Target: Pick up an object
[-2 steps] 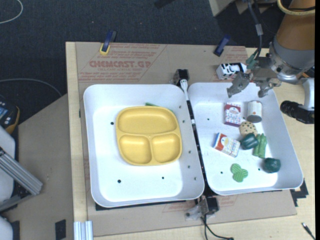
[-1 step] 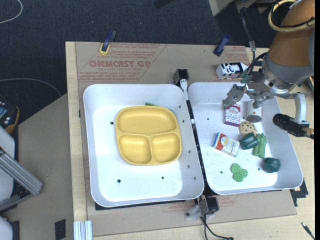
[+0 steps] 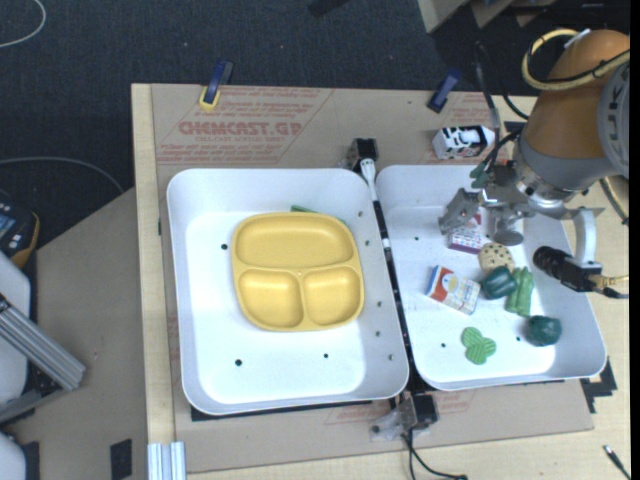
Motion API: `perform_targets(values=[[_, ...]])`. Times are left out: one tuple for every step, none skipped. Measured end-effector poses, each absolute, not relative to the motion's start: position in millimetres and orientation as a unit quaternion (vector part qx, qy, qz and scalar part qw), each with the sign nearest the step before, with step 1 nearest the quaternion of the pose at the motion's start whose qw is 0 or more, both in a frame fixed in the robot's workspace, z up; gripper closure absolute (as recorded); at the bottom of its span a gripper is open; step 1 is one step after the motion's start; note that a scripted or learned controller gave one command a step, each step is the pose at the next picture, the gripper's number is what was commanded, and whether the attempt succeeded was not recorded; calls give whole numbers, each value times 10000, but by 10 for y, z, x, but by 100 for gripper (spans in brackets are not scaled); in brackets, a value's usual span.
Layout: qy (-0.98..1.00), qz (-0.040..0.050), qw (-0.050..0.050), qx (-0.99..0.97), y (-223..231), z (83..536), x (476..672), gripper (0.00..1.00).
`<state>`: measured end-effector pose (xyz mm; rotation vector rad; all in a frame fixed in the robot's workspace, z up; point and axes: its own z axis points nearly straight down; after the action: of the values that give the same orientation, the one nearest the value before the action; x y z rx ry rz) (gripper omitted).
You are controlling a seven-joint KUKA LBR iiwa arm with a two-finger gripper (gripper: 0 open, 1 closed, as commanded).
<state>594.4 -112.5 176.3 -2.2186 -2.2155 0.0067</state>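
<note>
Grey arm (image 3: 570, 118) hovers your gripper (image 3: 478, 218), grip unreadable, over right bin (image 3: 420, 348); yellow tray (image 3: 297, 268) fills left bin (image 3: 200, 298).

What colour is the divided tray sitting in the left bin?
Yellow. The divided tray shows clearly in the camera view, inside the left bin.

Dark carpet (image 3: 200, 18) is covering the floor beyond the desk (image 3: 160, 268), with a thin white cable loop (image 3: 20, 18) lying far left of the jaws. Even light is falling across a cardboard sheet (image 3: 250, 123) topping the desk.
</note>
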Motion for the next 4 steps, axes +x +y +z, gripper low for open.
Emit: perform_targets(values=[[-7069, 20, 33, -7073, -1118, 1317, 5878, 0], [-7068, 17, 32, -7074, -1109, 814, 5867, 0], [-7064, -2, 0, -7078, -1114, 954, 5884, 100], [-7066, -17, -36, -7076, -1211, 1465, 5940, 100]])
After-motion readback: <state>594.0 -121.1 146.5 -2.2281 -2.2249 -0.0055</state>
